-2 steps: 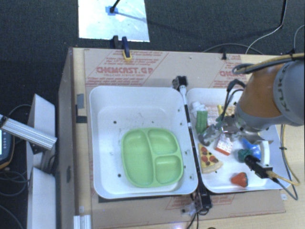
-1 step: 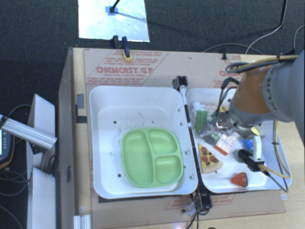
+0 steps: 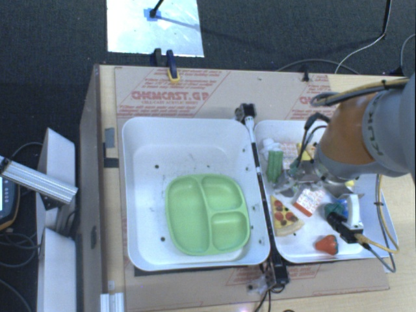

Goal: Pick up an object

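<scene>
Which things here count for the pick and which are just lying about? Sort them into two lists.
For the pick:
gripper, low in the right bin
green bottle
pizza slice toy
red and white packet
red strawberry toy

Lying about:
green divided plate in the left bin
clamp at the board's far edge

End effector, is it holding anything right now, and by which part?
Cannot be told. The end effector is down in the right bin among the toys, near the green bottle and the pizza slice, but its tip is too blurred to show a hold.
</scene>
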